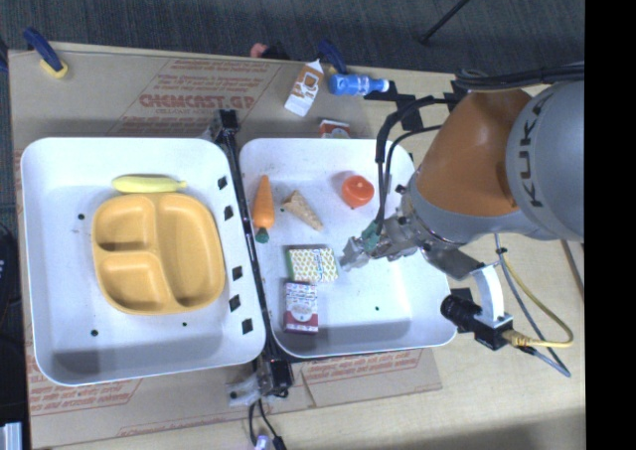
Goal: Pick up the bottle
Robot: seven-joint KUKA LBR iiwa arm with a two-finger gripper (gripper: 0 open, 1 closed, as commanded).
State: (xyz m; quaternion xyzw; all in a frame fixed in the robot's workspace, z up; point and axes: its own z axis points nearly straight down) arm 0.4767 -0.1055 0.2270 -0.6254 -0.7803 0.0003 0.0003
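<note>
Now | arm [497,165] over right bin [422,329] | claw [354,252] low, beside box [312,264]

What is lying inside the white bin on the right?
The right bin holds a carrot, a cone, an orange round piece and two small packets. The arm hides its right side.

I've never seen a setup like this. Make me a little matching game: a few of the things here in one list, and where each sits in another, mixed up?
Things:
1. banana
2. carrot
3. bottle
4. yellow plate

Places:
A. on the bench behind the bins
B. right bin, near its left wall
C. middle of the left bin
D. left bin, just behind the plate

Pairs: 1-D, 2-B, 3-A, 4-C
</note>
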